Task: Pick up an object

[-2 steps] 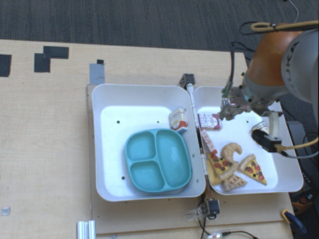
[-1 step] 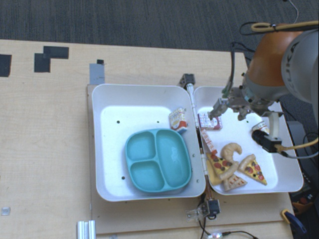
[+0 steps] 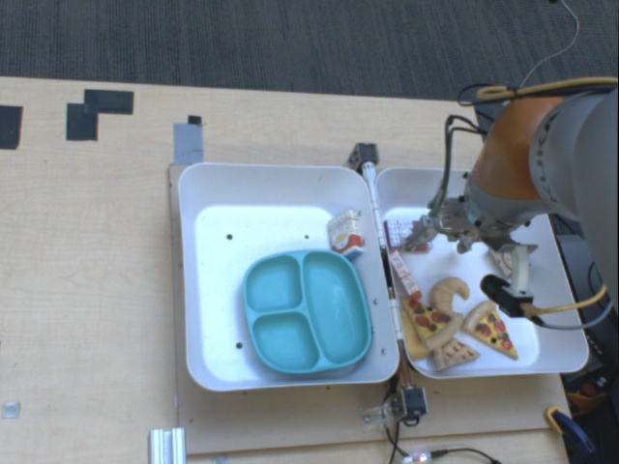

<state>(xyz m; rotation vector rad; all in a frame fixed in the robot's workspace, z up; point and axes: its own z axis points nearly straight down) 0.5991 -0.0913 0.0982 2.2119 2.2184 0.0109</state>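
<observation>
Right of the teal divided plate [image 3: 308, 309], across the dividing wall: grey arm [image 3: 542, 153] bent low over the right bin [image 3: 571, 351], likely to reach the toys lying there. Gripper [image 3: 453, 230] up and right of the plate, low over the bin floor; open or closed, cannot tell. Nothing seen held. Likely targets lying loose right of the plate: toy croissant [image 3: 447, 296], pizza slice [image 3: 491, 329]. Small wrapped packet [image 3: 345, 230] just above the plate's rim.
</observation>
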